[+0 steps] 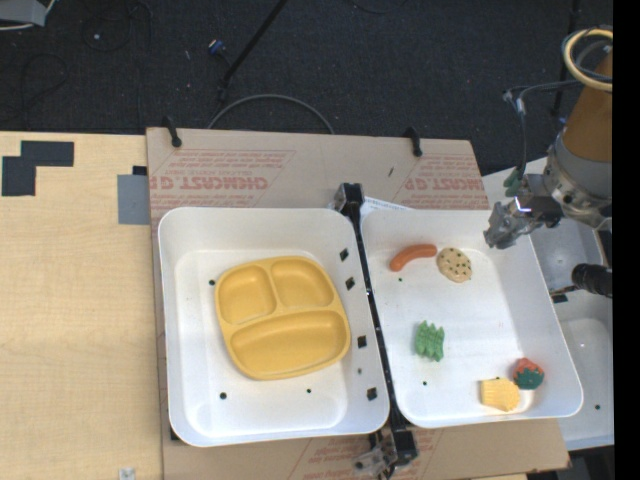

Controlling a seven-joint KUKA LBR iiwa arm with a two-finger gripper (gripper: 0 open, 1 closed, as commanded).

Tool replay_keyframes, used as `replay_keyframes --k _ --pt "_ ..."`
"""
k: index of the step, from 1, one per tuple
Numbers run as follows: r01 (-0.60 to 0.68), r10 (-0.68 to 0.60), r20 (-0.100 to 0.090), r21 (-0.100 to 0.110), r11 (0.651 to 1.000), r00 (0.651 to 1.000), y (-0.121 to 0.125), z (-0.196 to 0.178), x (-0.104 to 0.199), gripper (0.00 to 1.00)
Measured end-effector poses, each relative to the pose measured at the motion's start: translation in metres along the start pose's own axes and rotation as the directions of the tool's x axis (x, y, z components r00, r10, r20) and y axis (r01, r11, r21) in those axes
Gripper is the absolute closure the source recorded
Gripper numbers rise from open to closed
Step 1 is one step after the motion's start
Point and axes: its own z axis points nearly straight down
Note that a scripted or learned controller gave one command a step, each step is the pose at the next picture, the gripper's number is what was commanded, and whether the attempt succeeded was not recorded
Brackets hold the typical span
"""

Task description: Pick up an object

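Note:
The right bin holds several toy foods. An orange-red sausage and a speckled cookie lie near its far side. A green leafy piece sits in the middle. A yellow chunk and a red piece with a green top rest in the near right corner. My gripper hangs over the bin's far right corner, to the right of the cookie and apart from it, with nothing seen in it.
The left bin holds a yellow divided plate. A black divider bar runs between the bins. Cardboard lies under both. A wooden tabletop spreads out to the left.

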Motion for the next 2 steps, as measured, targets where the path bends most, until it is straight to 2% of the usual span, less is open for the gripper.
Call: replay_keyframes --k 1,2 --pt "0.001 -0.001 -0.004 0.007 1.0 1.0 0.0 0.011 0.048 1.0" --pt "0.002 -0.002 -0.003 0.007 1.0 1.0 -0.01 0.007 0.103 1.0"
